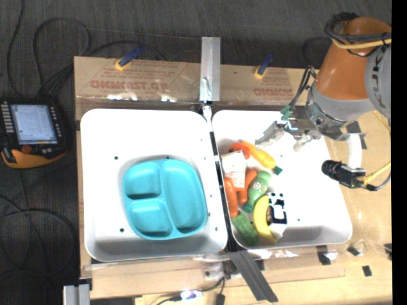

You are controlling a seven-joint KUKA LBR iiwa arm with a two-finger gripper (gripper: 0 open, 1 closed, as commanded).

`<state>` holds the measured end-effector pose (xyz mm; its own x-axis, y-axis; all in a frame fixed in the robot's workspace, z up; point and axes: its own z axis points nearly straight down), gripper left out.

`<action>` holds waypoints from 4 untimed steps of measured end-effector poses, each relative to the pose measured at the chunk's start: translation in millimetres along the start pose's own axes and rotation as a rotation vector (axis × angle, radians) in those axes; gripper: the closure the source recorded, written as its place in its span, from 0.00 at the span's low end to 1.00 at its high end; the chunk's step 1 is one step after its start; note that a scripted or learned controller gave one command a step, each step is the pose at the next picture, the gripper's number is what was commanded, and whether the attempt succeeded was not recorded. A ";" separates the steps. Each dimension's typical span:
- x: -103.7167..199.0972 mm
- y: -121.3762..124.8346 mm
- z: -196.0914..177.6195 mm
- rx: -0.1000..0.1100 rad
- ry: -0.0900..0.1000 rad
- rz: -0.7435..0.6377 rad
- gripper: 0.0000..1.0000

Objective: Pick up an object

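Observation:
Toy foods lie heaped along the left side of the right bin point(318, 202): an orange and yellow piece point(254, 151), a white box point(233, 165), an orange carrot point(230, 194), a green piece point(258, 187), a yellow banana point(262, 222) and a small black and white item point(278, 210). My gripper point(282, 138) hangs over the bin's upper part, just right of and above the top of the heap. It is open, its two fingers spread wide with nothing between them.
The left bin point(102, 145) holds a teal divided plate point(165, 197). A black cylindrical part point(337, 169) on a cable sticks out below the wrist over the right bin. A hand-held control pendant point(28, 129) lies on the floor at far left.

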<state>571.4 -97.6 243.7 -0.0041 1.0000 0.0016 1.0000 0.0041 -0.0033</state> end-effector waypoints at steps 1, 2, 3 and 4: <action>1.6 15.8 121.5 -0.008 -0.003 0.088 0.00; 10.3 -7.4 60.9 -0.001 -0.001 -0.046 0.00; -22.8 26.0 150.9 -0.002 -0.002 0.013 0.00; 12.9 12.0 60.7 -0.001 0.000 -0.093 0.00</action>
<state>583.1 -84.5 182.9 -0.0974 0.9952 0.0018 0.9952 0.0974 -0.0017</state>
